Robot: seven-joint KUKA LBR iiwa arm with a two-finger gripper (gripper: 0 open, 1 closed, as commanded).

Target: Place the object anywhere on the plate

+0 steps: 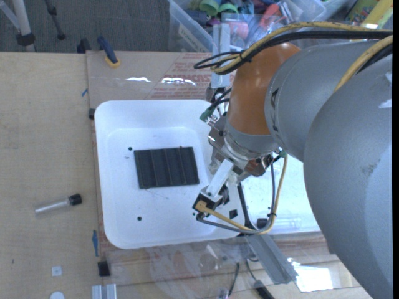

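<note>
A black ridged rectangular plate (167,167) lies flat in the middle of the left white bin (118,229). The grey arm with its orange band (259,86) reaches in from the right and hangs over the bin's right rim. My gripper (244,167) sits under the wrist, just right of the plate's right edge, and the wrist hides most of it. No object can be made out at the gripper. Whatever lies under the arm is hidden.
Two small dark dots (129,149) mark the left bin's floor. A silver cylinder with a black cap (57,204) lies on the bench to the left. A clear tub of coloured toys (249,5) stands at the back. The arm covers most of the right bin (293,195).
</note>
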